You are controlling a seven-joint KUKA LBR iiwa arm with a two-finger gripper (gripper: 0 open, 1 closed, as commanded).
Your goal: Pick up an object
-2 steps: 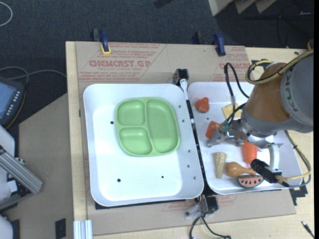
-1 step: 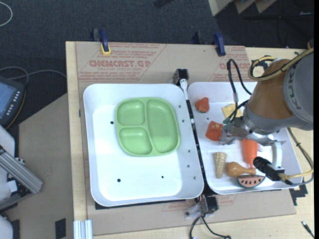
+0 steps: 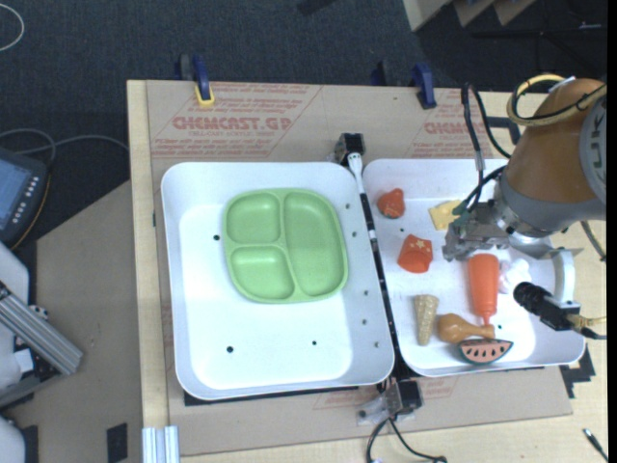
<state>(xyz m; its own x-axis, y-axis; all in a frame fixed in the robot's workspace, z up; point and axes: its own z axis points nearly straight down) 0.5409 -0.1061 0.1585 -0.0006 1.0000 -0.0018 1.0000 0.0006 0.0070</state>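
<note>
The gripper (image 3: 469,240) hangs low over the right bin (image 3: 416,174), right of frame centre; whether it is clenched or released cannot be told from this angle. Just below it an orange carrot (image 3: 484,284) lies upright in the frame. A yellow piece (image 3: 442,214) sits just left of the gripper. Further left are a red strawberry (image 3: 390,203) and a red-orange piece (image 3: 415,254). Lower down lie an ice-cream cone (image 3: 425,316), a drumstick (image 3: 462,329) and a watermelon slice (image 3: 485,349). The left bin (image 3: 193,287) holds a green divided plate (image 3: 286,245).
</note>
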